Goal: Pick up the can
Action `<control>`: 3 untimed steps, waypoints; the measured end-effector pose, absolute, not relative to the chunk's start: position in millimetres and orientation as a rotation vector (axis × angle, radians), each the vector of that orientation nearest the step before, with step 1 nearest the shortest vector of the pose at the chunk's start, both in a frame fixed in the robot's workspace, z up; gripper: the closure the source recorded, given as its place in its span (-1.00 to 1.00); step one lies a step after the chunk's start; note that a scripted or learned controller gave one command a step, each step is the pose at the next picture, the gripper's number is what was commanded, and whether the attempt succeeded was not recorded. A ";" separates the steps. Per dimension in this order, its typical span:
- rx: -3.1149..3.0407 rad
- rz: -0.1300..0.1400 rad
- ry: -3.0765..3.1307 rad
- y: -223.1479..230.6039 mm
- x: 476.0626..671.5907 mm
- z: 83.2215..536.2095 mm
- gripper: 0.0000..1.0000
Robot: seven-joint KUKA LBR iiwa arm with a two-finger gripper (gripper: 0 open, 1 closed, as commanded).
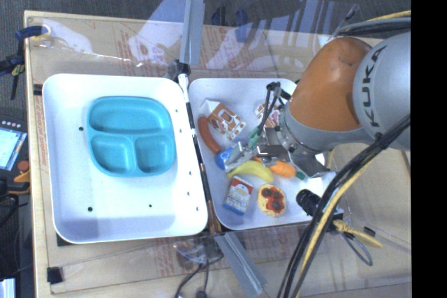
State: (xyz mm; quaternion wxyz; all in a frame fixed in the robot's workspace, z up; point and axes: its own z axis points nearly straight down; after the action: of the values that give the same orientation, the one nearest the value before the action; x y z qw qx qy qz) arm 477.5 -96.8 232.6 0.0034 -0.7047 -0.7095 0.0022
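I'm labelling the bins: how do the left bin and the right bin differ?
The left bin holds a blue divided tray; the right bin holds small food items, including a banana and a hot dog. The gripper reaches into the right bin, not the left. Both are shallow and white.

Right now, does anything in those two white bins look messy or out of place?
Nothing looks spilled or broken. The right white bin holds a loose jumble of toy food: a yellow banana, a red-and-white can lying on its side, a small round pizza. The left white bin holds a blue sectioned tray.
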 end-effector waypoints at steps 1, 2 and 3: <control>-2.249 0.005 -2.192 -103.9 501.4 125.2 -1.00; -2.240 -0.007 -2.209 -120.0 478.9 95.0 -1.00; -2.308 -0.005 -2.142 -138.4 553.6 95.0 -1.00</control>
State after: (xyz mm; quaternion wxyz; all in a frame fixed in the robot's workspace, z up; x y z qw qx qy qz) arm 553.6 -138.4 95.0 -0.0035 -0.7329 -0.6804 -0.0016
